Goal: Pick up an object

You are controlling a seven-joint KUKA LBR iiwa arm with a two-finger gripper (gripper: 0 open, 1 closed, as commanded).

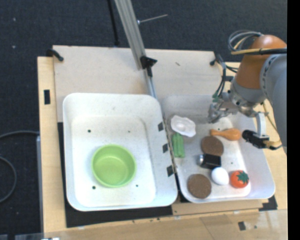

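- You're seeing the gripper [218, 113] hovering over the right bin's [262, 171] far part; I cannot tell its grip.
- Two brown discs [212, 145] are sitting near the orange drumstick-like toy [227, 133], plus one white ball [220, 176] and one tomato [239, 179].
- One green bowl [114, 165] is lying in the left bin [80, 109].

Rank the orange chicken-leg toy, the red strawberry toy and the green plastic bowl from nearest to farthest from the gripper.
From the gripper:
1. Orange chicken-leg toy, just below it in the right bin.
2. Red strawberry toy, at the right bin's front corner.
3. Green plastic bowl, across in the left bin.
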